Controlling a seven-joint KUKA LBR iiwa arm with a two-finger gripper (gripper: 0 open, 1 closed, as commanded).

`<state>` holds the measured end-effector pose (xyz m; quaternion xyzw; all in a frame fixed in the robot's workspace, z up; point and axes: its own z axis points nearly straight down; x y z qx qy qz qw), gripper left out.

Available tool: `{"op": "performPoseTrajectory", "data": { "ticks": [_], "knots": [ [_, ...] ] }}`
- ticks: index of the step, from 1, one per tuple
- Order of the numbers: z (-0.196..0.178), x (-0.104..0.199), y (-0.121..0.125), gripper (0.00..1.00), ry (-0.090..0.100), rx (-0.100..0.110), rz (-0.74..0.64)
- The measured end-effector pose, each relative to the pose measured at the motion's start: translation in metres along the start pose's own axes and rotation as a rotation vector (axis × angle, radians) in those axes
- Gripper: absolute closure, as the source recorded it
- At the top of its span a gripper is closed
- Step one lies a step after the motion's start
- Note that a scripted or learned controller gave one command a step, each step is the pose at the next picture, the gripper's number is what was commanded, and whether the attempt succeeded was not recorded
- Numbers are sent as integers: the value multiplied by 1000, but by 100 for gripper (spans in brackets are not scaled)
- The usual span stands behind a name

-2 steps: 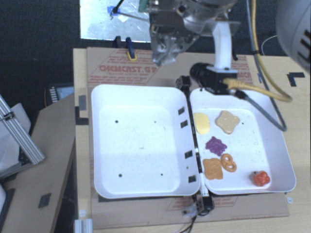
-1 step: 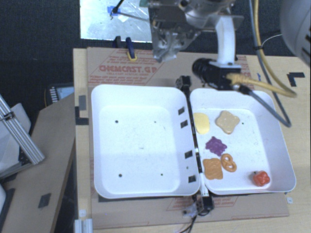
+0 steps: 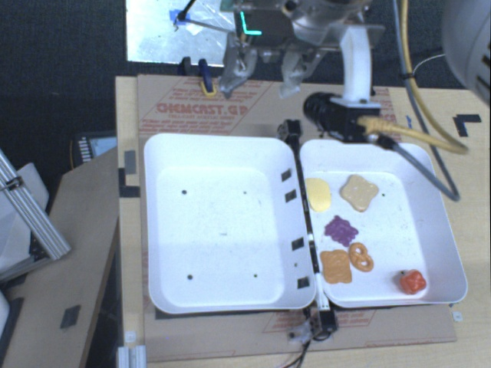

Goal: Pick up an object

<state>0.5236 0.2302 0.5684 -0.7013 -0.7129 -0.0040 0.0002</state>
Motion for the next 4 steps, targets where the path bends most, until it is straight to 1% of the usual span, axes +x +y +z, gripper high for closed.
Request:
{"op": "performPoseTrajectory", "data": {
  "ticks": [4],
  "knots": [
    [0,0,0,0,0,0,0]
  ]
}}
